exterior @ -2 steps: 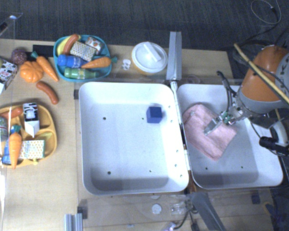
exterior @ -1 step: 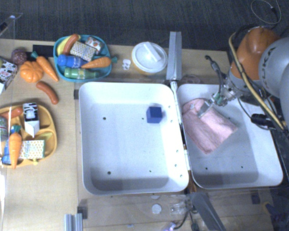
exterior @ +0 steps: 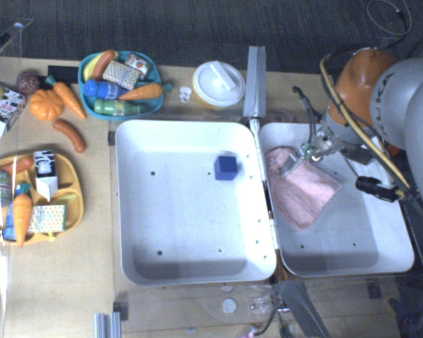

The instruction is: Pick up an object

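arm: the grey KUKA arm with the orange band [exterior: 381, 83] is seen entering from 3 o'clock, wrist angled down over the right bin.
right bin: the shallow white plastic bin on the right [exterior: 366, 252] is mostly bare floor from centre to 6 o'clock; its walls are low, and the shared rim with the left bin lies at 9 o'clock.
left bin: the shallow white plastic bin on the left [exterior: 176, 238] carries one item; open floor is seen all round it.
cloth: the pink crumpled soft cloth [exterior: 299, 189] lies in the right bin at 10 o'clock, one edge close to the shared rim. It is judged light, limp and non-slip, likely to drape and trail when lifted. A raised fold near its centre is judged the best hold; flat edges are likely to be missed.
gripper: the two-finger gripper [exterior: 304, 153] is placed at the cloth's 12 o'clock edge, at or just above the fabric. Contact cannot be confirmed. Finger state: cannot be told from this slant.
cube: the small blue rigid cube [exterior: 226, 167] sits in the left bin at 1 o'clock. It is judged light, stiff, easily pinched across flat faces.
clearance: a straight lift is judged clear; the rim at 9 o'clock and the cables [exterior: 352, 129] near the wrist are to be watched.
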`<action>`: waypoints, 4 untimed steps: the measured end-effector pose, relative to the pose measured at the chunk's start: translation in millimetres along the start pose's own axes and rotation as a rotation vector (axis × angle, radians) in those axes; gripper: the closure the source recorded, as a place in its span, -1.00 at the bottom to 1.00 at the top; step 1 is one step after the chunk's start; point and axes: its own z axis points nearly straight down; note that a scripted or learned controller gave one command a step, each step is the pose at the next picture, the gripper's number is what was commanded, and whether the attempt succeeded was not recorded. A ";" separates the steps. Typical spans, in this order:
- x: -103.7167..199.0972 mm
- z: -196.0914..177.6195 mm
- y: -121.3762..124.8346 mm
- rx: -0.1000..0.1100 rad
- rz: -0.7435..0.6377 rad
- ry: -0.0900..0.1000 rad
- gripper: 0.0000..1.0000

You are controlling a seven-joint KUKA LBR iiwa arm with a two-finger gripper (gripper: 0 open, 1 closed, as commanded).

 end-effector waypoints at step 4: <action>-27.7 -11.7 -5.2 -0.005 -0.186 -0.002 1.00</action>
